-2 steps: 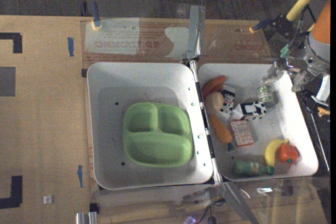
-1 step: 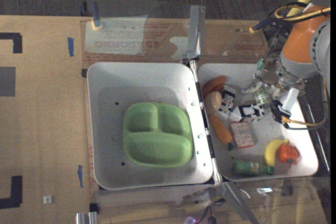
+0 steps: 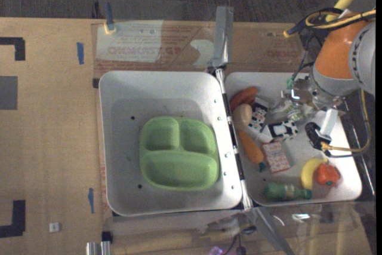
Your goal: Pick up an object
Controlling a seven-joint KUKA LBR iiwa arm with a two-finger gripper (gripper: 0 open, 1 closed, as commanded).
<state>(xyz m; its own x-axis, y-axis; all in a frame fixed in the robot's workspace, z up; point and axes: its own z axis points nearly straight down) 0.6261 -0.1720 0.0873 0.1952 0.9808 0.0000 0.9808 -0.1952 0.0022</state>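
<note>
Carrot [image 3: 251,147] between sausage [image 3: 243,96], card [image 3: 276,156]

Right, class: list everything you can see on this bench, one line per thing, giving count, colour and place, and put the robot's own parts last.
Bins: two, white, side by side on the bench.
Divided tray: one, green, in the left bin.
Hot dog: one, red, right bin, top left.
Carrot: one, orange, right bin, along its left wall.
Banana: one, yellow, right bin, lower right.
Pepper: one, orange-red, touching the banana.
Bottle: one, green, lying along the right bin's near wall.
Small box: one, reddish, right bin, middle.
Arm: one, grey with orange band, over the right bin.
</note>
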